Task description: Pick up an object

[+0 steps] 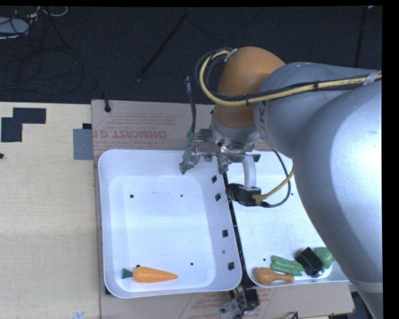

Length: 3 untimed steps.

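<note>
A robotics lab is suggested by the grey arm (324, 124), two white bins (103, 187) on cardboard (printed lettering), and loose cables (37, 19) behind

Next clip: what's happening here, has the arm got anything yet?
The grey KUKA arm reaches in from the right, with its gripper above the far edge of the left bin. Nothing is visible in the gripper. A toy carrot lies at the near side of the left bin, far from the gripper. In the right bin, a tan pear-shaped toy, green toy vegetables and a black object sit clustered in the near corner.
</note>
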Each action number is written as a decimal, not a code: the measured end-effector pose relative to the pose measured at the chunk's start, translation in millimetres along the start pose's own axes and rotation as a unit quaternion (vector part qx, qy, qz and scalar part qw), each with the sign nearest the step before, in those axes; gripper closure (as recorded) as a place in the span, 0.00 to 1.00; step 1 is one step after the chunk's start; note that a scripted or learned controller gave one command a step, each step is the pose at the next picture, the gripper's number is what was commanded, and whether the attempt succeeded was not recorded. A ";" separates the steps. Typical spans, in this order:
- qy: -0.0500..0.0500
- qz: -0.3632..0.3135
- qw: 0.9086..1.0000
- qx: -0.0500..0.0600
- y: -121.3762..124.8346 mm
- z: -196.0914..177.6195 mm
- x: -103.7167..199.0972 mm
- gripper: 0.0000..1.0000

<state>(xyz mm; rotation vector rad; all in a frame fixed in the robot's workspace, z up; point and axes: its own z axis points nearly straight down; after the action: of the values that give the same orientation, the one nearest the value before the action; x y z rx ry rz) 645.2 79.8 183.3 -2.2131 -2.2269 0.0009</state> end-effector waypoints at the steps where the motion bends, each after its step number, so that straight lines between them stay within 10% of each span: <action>1: -0.002 0.007 1.000 -0.005 -33.0 -117.7 -77.5 0.00; 2: -0.001 0.003 1.000 0.001 -33.1 -119.2 -73.9 1.00; 3: 0.000 0.002 1.000 -0.005 -19.5 -212.5 -60.8 1.00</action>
<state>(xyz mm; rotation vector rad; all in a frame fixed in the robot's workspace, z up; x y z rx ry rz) 626.5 18.7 395.8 -2.2227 -2.2282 -0.0095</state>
